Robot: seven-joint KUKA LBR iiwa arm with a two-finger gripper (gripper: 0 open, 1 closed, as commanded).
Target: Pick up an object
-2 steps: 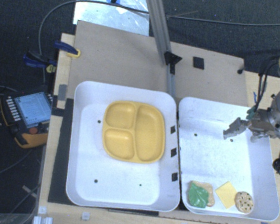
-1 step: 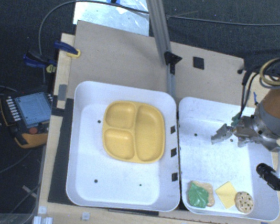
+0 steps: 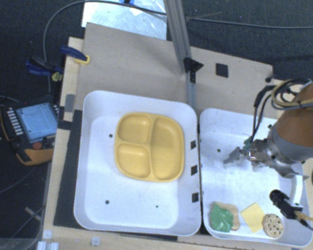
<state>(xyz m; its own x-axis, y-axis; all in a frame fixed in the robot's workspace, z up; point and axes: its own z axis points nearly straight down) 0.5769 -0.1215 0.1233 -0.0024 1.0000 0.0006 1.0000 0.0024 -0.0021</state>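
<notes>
Jaws of unclear state hover over right bin; green-topped toast, cheese, cookie below.

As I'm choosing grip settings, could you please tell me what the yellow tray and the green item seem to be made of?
Yellow tray: likely moulded plastic, smooth and matte, with rounded compartment ridges. Green item: perhaps toy food in plastic or rubber; too small to tell.

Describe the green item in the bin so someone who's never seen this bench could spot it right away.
Find the right-hand white bin, then its near edge, where three small items lie in a row. The green item is leftmost, resting on a tan piece; its neighbours are a yellow square and a round dotted cookie.
</notes>
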